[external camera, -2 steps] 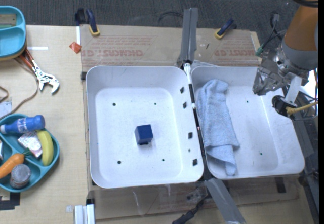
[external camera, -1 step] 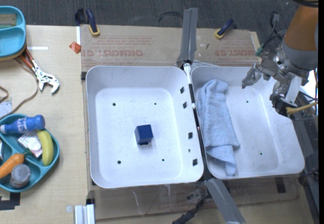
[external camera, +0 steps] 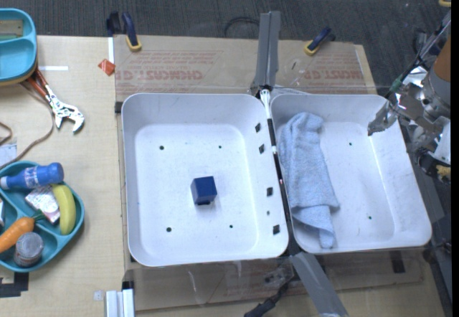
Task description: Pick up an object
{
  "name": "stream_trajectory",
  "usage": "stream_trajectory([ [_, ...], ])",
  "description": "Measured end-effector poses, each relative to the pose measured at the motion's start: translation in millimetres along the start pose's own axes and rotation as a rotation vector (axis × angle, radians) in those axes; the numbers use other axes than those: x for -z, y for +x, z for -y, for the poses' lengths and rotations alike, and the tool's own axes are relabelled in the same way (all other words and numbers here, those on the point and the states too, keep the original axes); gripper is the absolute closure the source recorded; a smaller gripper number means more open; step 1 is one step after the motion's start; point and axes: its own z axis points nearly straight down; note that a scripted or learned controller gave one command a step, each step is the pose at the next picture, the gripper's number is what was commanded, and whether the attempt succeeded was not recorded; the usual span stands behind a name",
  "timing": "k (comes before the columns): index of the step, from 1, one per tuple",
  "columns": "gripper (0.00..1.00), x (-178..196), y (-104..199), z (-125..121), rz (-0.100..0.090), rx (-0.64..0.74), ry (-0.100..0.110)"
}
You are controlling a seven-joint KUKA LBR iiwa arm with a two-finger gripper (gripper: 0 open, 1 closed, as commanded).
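We're at the very start w/ nothing picked yet. The gripper point(external camera: 380, 122) hangs over the right bin's point(external camera: 380, 233) far right rim, approx. at the back corner, and we can't tell whether it's open or closed from this angle; nothing shows in it.

Candidates: a blue cube point(external camera: 204, 189) sits in the left bin point(external camera: 143, 165), a bit toward the near edge and roughly mid-width, well apart from every wall. A grey-blue towel point(external camera: 307, 176) lies crumpled along the left side of the right bin, running from back to near edge, close to the divider.

Done so far, as far as we see: zero. Left: choose a target, travel over it, descend, close, lift. The towel is nearer to the gripper; the cube is a cleaner grasp but sits a full bin away. Both objects lie untouched on the bin floors.
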Motion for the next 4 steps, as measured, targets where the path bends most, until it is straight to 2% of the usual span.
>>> stream_trajectory([
  [1, 0.0, 0.0, 82.4, -8.2, 0.0, -0.028, -0.001],
  [2, 0.0, -8.1, 39.0, -10.4, 0.0, -0.029, 0.0],
  [3, 0.0, -58.3, 110.1, -4.6, 0.0, -0.168, 0.001],
  [4, 0.0, -51.8, 13.9, -33.5, 0.0, -0.11, -0.002],
])
